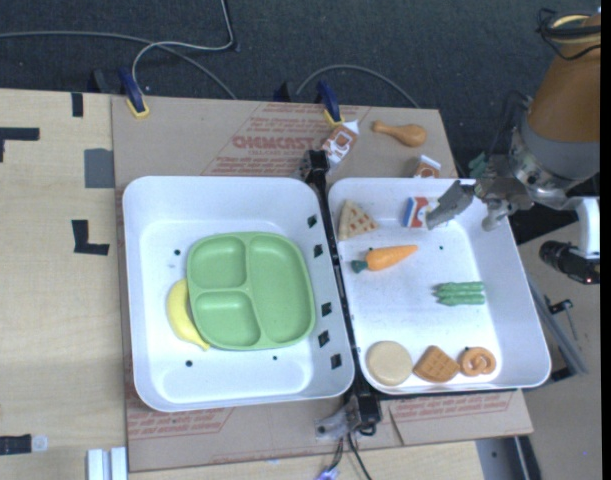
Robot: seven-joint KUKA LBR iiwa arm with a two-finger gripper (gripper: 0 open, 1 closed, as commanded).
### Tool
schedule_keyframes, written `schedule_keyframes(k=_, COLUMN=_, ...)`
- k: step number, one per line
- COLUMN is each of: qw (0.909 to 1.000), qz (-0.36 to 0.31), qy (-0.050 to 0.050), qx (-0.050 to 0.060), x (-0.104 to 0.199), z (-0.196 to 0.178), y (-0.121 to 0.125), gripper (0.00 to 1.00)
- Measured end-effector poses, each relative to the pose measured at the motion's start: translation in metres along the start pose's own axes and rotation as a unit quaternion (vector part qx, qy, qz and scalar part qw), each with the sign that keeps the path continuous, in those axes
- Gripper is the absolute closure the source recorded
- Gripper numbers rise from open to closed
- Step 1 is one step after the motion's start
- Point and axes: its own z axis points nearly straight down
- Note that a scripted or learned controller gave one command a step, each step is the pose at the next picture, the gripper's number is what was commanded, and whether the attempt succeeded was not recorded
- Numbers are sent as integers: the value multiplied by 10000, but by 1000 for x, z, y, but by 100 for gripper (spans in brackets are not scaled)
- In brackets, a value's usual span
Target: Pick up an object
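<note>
- Under the gripper [472, 206], near the far rim of the right bin [530, 313], a small red, white and blue carton [416, 211] stands just beside the nearer finger; being closest to the tool, it looks the likely thing to pick.
- Judging by its look, it is a light, stiff toy piece with flat faces, so it should not crush, but it may tip or skid on the smooth white floor if nudged from one side. A pinch across its two broad flat faces seems the surest hold.
- The two fingers stand spread apart with nothing between them, poised over the bin's far corner.
- Just left of the carton lies a triangular pizza slice [355, 220], and nearer the camera an orange carrot [388, 257], both close enough to be bumped.
- Further forward rests a green bean pod [459, 292], and along the near rim sit a round cookie [389, 362], a waffle [436, 365] and a pretzel [476, 362].
- Well apart, the left bin [145, 268] holds a green divided plate [251, 290] with a banana [182, 315] touching its left edge.
</note>
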Motion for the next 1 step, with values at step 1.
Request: schedule_keyframes(k=1, qw=10000, qz=-3, qy=4, qx=13, x=20, z=174, y=26, gripper=0)
